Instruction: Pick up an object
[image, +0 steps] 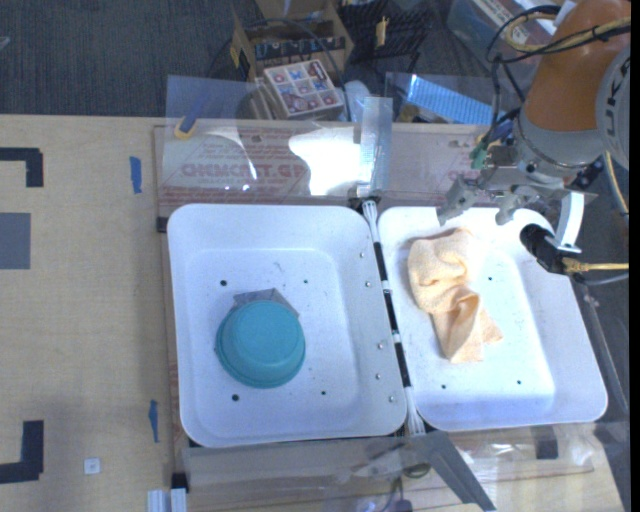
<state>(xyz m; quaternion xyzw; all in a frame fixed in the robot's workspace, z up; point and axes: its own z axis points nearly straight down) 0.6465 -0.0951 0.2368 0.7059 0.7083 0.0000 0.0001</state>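
Note:
A crumpled orange cloth (452, 290) lies in the right bin (560, 390), toward its left and far side. An upside-down teal bowl (261, 343) rests in the left bin (200, 250), partly over a small grey sheet (262, 297). My gripper (480, 207) hangs over the far edge of the right bin, just beyond the cloth's upper end and apart from it. It is open, with nothing between its fingers.
The grey arm with its orange band (575, 70) comes in at the top right, trailing cables. A black fitting (545, 247) juts over the right bin's far right corner. Clear plastic panels (375, 150) and boxes stand behind the bins.

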